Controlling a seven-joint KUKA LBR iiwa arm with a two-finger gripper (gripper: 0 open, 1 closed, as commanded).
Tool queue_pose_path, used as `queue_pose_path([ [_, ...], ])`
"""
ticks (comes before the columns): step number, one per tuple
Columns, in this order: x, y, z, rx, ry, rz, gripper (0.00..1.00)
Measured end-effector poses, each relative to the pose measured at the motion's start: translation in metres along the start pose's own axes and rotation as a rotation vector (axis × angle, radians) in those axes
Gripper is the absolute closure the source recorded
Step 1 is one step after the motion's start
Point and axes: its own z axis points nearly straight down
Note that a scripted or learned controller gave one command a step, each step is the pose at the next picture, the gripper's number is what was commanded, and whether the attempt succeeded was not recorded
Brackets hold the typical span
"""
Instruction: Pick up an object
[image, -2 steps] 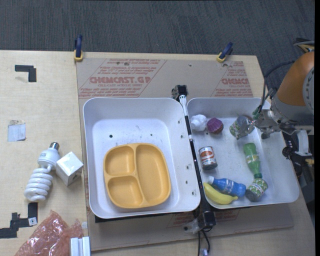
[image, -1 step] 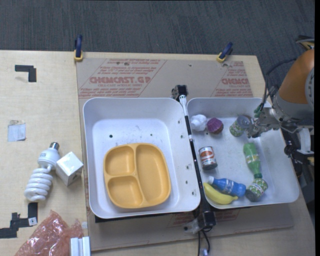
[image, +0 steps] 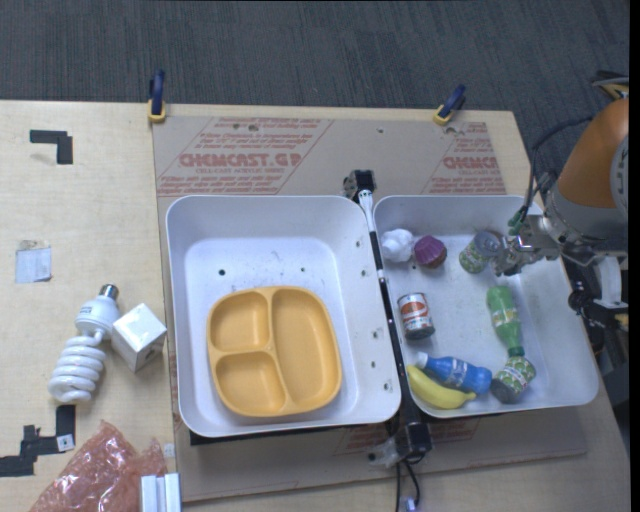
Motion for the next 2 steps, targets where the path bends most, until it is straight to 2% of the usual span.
queue_pose_path([
  [1,0.059,-0.059,0.019,0.002,0.003,0.003,0.00],
  [2,0.087,0.040,0.018,0.000,0.002,0.001,0.00],
])
